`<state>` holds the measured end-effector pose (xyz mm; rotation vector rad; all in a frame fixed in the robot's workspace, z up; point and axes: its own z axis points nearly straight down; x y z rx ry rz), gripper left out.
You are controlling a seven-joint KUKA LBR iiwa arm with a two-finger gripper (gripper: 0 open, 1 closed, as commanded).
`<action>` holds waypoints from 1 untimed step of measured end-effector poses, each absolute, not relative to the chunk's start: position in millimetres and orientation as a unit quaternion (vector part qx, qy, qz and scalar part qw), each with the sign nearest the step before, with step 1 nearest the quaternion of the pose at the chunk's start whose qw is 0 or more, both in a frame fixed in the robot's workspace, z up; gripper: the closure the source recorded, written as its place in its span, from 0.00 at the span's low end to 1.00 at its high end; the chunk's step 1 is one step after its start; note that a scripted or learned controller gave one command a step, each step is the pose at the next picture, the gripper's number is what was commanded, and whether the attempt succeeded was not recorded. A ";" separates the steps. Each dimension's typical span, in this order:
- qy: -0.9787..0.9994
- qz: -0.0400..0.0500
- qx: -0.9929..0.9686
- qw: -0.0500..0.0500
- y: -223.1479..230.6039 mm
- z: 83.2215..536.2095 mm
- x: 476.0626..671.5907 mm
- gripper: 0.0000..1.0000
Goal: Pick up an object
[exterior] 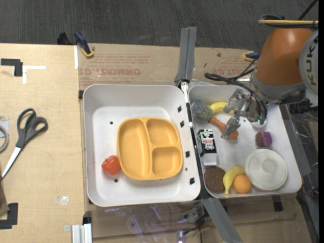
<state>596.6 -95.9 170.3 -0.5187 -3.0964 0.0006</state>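
My gripper (234, 119) hangs over the upper middle of the right bin (288, 135), below the orange band of the arm. Just left of it lies an orange carrot (218, 121), and a small orange piece (233, 134) sits right under it. A yellow banana (218, 106) and a small clear jar (199, 109) lie at the bin's far left corner. Nearby are a black-and-white box (206, 142), a purple object (263, 138), a white round bowl (266, 169), a brown disc (214, 179), a second banana (231, 176) and an orange (242, 184).
The left bin (96, 110) holds a yellow divided plate (150, 148) and a red fruit (110, 165). Scissors (25, 130) lie on the wooden bench at the left. Cardboard (126, 67) sits behind the bins, with a blue clamp (83, 43) on its corner.
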 end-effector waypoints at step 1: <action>-0.962 -0.001 -0.272 -0.006 -99.2 114.0 597.2 0.00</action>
